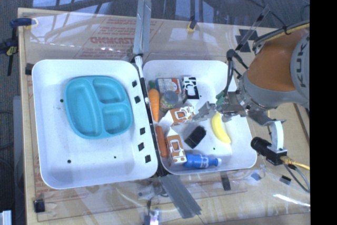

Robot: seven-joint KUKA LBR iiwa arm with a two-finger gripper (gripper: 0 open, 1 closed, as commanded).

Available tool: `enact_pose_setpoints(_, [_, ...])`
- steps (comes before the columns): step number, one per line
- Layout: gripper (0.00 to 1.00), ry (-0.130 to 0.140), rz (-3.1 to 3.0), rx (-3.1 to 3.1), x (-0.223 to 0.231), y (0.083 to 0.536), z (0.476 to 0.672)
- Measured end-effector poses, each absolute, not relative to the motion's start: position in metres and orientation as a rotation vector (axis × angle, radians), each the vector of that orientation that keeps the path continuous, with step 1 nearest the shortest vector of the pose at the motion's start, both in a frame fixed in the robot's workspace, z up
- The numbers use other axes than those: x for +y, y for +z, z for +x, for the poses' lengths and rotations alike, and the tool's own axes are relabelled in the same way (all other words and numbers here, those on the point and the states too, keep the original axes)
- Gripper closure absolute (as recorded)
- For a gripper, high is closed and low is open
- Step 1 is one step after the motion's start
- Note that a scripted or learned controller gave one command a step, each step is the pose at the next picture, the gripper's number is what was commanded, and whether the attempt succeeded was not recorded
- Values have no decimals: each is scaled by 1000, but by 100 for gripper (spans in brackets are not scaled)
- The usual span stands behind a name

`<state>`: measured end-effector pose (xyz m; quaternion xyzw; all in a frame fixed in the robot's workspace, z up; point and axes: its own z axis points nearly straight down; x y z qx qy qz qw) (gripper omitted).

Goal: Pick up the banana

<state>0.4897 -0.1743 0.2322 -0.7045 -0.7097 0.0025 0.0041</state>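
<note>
The yellow banana [220,128] lies in the right bin [239,153], towards its right side, pointing from upper left to lower right. My gripper [212,109] hangs over the bin just above and to the left of the banana's upper end, close to it. From this high view I cannot make out contact between them. The arm's grey wrist and orange band [271,68] reach in from the right.
The right bin is crowded: a carrot [153,104], a second orange stick [161,142], a black block [196,136] just left of the banana, a blue bottle [200,160], small printed boxes [182,115] and a can [169,98]. A blue divided tray [99,105] sits in the left bin [47,166].
</note>
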Motion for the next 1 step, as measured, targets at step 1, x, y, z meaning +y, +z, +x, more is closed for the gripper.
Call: enact_pose_setpoints(1, [0, 8, -2166, -2262, -202, 113, 491])
